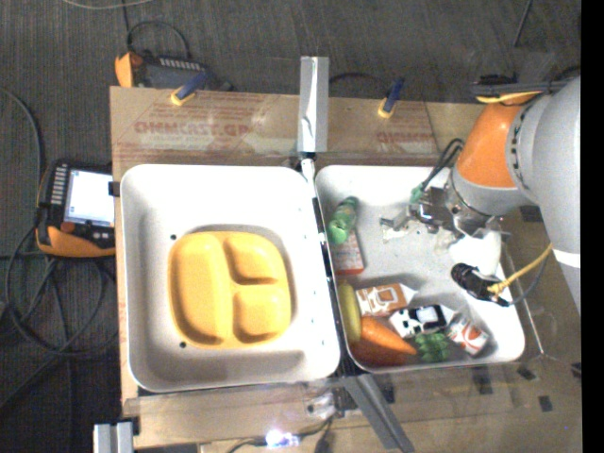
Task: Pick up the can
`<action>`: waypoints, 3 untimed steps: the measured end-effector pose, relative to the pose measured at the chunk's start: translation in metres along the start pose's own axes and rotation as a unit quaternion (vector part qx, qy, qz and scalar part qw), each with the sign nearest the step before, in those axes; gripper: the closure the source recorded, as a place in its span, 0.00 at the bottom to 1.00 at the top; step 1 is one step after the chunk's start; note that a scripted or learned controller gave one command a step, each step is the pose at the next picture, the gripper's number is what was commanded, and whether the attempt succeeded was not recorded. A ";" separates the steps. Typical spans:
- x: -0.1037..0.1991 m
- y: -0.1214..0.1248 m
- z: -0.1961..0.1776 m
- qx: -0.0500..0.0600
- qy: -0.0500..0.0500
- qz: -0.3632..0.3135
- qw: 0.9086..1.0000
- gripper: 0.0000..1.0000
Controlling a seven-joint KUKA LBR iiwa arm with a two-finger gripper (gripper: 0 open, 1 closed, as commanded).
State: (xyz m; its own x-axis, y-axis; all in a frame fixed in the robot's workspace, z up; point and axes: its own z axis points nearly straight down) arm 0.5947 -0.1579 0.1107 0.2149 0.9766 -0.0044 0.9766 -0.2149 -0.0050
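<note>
Can (468, 335): red-and-white, lying in the right bin's (377, 196) near corner beside the toy cow (419, 319); not yet lifted. Tool (408, 223): I see it above the bin's far half, well apart from the can, holding nothing; opening indiscernible.

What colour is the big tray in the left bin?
Yellow tray, seen in the camera view.

Single fixed overhead camera, slanted down, both white bins (142, 253) in frame, arm (557, 159) entering from right
</note>
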 end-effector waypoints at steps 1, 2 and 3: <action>-0.026 0.047 0.023 -0.006 -0.001 -0.093 0.996 0.00; 0.000 0.077 0.022 -0.004 0.001 -0.077 0.997 0.00; 0.046 0.068 0.022 -0.007 0.000 -0.065 0.998 0.00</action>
State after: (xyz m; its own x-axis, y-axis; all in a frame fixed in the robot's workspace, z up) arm 0.6713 -0.1281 0.0880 0.0871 0.9962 -0.0045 0.9962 -0.0870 0.0084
